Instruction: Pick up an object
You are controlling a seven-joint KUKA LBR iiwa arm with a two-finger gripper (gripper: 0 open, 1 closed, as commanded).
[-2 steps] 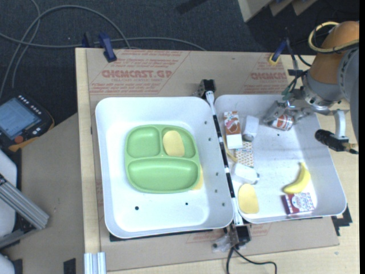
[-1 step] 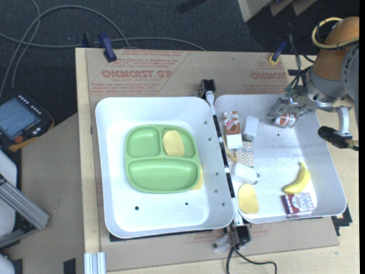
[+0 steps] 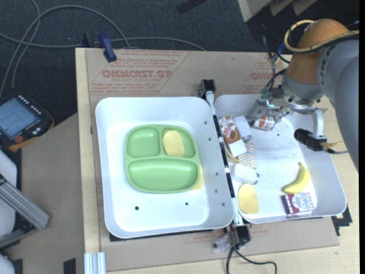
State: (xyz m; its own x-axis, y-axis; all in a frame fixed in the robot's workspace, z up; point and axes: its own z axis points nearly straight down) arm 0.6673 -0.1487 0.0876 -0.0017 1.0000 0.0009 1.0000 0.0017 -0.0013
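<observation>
Camera view looks down on the grey arm (image 3: 342, 67), the biggest thing present, coming in past the right bin's (image 3: 319, 153) far right corner with its orange band above the wrist. Left of the right bin, sharing its inner rim, sits the left bin (image 3: 114, 119), which carries a green divided plate (image 3: 162, 158) with a yellow piece (image 3: 174, 143) in its upper right compartment. Inside the right bin, a banana (image 3: 299, 180) lies toward the near right, its long axis running from near left up to far right, the curve bowing outward toward the bin's right wall. Just nearer than it sits a small red-and-white packet (image 3: 297, 203), and along the inner rim lie a red-and-white carton (image 3: 230, 131), a white wrapped piece (image 3: 245, 173) and a yellow round piece (image 3: 248, 198). At the bin's far end the gripper (image 3: 268, 116) hangs over a small red-and-white can (image 3: 263, 123), touching or just above it; whether its fingers are spread or pressed together I cannot tell. The can looks light, stiff and smooth, likely to roll or slip, lying on its side with its axis roughly left to right; a hold across the middle of its round body seems best.
</observation>
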